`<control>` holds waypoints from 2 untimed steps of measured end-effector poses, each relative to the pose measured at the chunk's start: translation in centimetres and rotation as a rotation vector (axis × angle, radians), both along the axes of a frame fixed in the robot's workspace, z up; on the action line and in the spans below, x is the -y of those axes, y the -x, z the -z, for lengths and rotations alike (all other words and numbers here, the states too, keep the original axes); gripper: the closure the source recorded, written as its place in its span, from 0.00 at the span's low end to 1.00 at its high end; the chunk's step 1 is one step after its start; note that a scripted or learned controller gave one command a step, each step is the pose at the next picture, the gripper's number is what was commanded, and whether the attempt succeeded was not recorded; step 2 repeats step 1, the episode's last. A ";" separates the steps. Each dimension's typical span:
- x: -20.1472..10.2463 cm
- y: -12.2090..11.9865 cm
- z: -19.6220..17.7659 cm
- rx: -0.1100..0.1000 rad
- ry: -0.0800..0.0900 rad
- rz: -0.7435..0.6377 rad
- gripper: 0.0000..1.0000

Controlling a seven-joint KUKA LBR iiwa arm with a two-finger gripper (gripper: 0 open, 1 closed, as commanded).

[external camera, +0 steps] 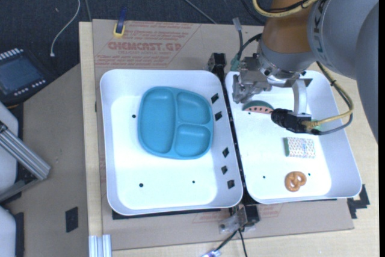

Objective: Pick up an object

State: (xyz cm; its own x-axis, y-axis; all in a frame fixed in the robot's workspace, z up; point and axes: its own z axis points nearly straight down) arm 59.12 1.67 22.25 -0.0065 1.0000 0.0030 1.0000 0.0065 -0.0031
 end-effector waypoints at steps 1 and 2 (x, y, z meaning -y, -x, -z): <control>-5.8 1.2 -0.3 0.001 -0.001 -0.001 1.00; -5.8 1.2 -0.3 0.001 -0.001 -0.001 1.00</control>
